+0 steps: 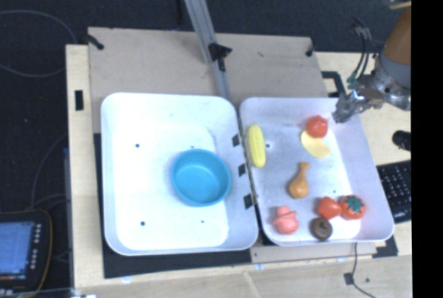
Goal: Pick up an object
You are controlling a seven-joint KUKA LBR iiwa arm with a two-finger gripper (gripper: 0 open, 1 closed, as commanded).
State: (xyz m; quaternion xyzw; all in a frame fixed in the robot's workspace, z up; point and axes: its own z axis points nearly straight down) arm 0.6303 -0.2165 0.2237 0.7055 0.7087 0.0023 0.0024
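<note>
Tomato [316, 126] near right bin's [367, 172] far rim; hand [344, 112] just beside, grip unclear.

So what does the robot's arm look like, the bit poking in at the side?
The arm is grey metal with an orange band above the wrist. Thin dark cables loop along it. At its tip sits a small, dark grey gripper that looks blocky and is too blurry to show more detail.
</note>
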